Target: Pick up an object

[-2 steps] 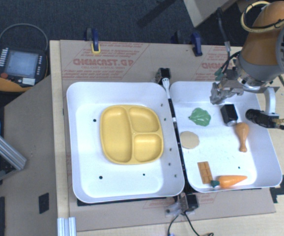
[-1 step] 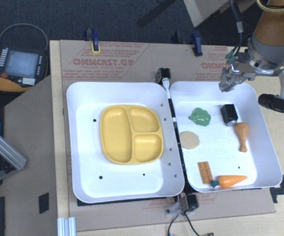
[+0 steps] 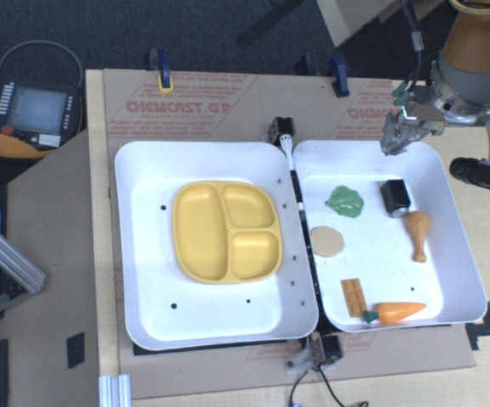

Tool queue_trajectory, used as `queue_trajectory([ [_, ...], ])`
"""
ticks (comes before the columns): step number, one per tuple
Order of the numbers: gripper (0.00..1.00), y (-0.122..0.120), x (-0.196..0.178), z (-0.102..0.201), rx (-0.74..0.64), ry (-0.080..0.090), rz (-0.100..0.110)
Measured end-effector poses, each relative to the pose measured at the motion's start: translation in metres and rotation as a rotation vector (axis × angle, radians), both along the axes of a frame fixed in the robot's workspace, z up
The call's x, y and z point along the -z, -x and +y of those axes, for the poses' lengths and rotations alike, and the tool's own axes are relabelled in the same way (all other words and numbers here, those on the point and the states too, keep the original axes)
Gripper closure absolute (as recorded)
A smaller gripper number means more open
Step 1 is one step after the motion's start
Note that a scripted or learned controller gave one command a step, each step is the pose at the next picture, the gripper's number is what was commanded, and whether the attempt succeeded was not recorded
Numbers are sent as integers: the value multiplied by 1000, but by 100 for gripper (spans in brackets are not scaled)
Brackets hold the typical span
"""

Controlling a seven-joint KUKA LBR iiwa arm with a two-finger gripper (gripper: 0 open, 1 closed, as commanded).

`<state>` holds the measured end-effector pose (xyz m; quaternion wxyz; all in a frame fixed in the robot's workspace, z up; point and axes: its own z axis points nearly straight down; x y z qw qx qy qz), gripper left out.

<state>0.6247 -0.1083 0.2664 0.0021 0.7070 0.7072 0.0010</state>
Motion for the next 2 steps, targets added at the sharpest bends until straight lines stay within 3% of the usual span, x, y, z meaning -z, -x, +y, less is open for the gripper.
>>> queue_trajectory([
  [2, 100, -1, 27, 112, -5, -3, 9],
])
